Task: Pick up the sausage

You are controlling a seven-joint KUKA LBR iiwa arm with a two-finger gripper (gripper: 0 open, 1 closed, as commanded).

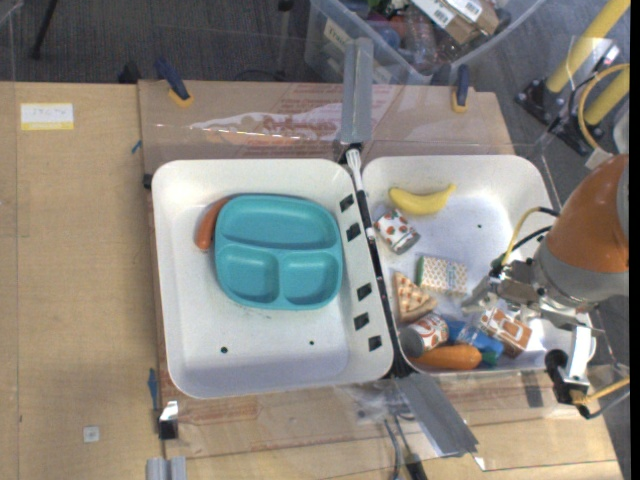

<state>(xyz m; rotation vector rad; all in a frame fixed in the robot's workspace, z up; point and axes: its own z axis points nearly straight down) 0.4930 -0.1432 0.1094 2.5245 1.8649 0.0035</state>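
Note:
The sausage (206,228) is a reddish-brown link in the left bin (180,298). It lies against the left edge of the teal divided plate (278,251), which hides part of it. My gripper (503,296) is far off in the right bin (500,183), low over the clutter near that bin's front right. It hovers just above a small brown and white carton (506,330). The arm's orange band (598,230) sits above it at the right edge.
The right bin holds a banana (421,199), a small red and white can (397,233), a green patterned packet (442,273), a pizza slice (411,295) and a carrot (452,357). A raised divider (362,268) separates the bins. A clear tub of items (425,8) stands behind.

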